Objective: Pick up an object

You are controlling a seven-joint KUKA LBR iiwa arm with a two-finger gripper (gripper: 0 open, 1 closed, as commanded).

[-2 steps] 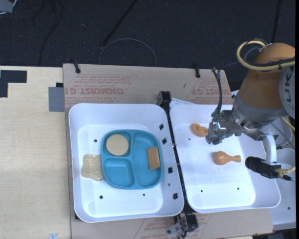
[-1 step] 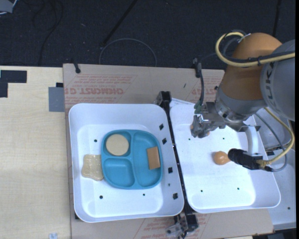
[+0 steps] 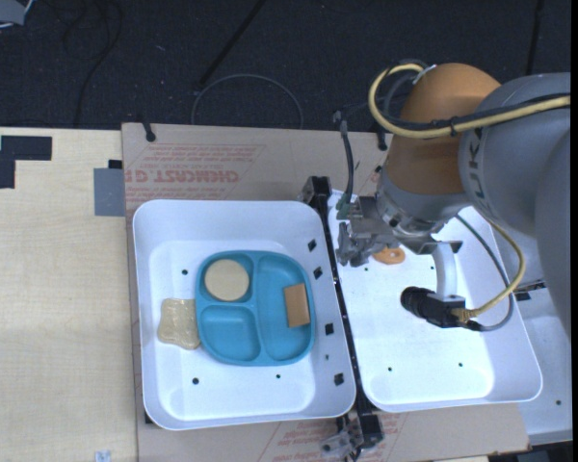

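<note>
Camera view: glossy blue tray holds round tan disc, rectangular brown block.

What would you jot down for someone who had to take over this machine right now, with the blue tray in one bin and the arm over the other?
Pincer: low over the far left corner of the right bin; the view does not settle whether it is open or shut, and nothing is visibly held.
Things: a small orange piece lies on the right bin's floor just beside the pincer. In the left bin, a blue tray holds a round tan disc and a brown block; a pale yellow piece lies against the tray's left edge.
Done: no pick confirmed.
Left: grasp an object and lift it.
</note>
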